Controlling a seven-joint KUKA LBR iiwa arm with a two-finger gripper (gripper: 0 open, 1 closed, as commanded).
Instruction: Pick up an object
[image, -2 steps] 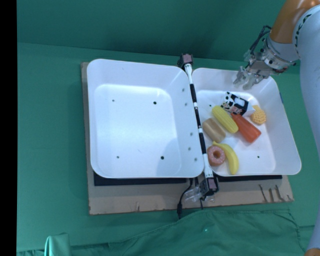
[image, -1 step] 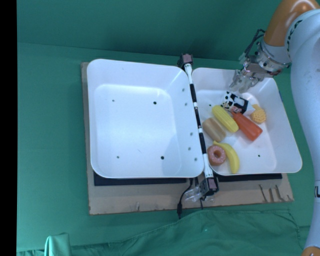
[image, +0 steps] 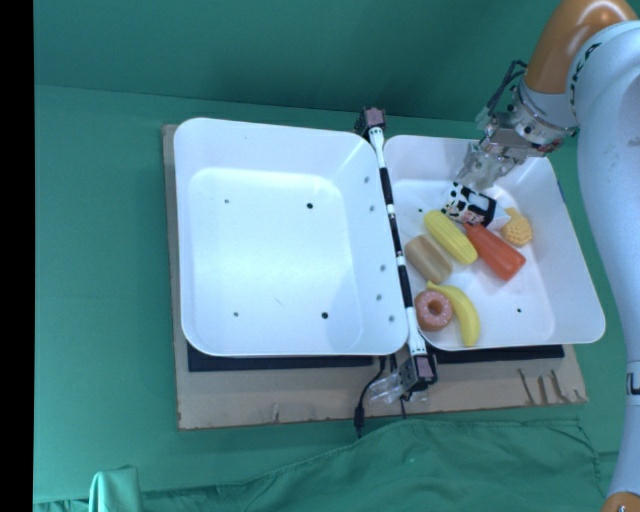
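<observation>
arm (image: 600, 90) cut off at right edge, jaws' tips indistinct against black-and-white object (image: 470, 207)

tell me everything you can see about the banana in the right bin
The banana is a small curved yellow piece, smooth and glossy like plastic toy food, with a darker tip at its lower end. It lies flat on the floor of the right bin, near the front, arcing from upper left down to lower right. Its upper end sits right beside the pink donut, apparently touching it. The gripper is farther back in the bin, well apart from it.
</observation>
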